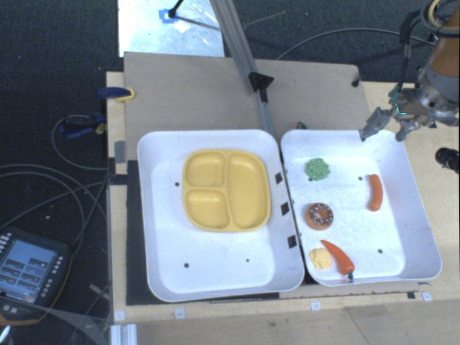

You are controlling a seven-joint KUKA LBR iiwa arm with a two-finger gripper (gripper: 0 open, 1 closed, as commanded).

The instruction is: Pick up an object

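**Small toy foods wait in the right bin; tool spread wide above its far corner**

The tool (385,125) hangs over the far right corner of the right bin (413,182), its two fingers splayed wide with nothing between them. Any of five pieces could serve. The sausage (374,192) lies nearest, alone on bare floor near the right wall, long axis running away from the camera. It looks like light, stiff, smooth plastic, likely to slip, so closing across its narrow middle seems safest. The green broccoli-like piece (317,169) is knobbly and should hold better. The doughnut (319,215) lies flat and low, best pinched across its rim. The red chilli pepper (338,256) touches a pale yellow lump (320,259), a crowded pair. The left bin (162,264) holds a yellow divided plate (226,190).
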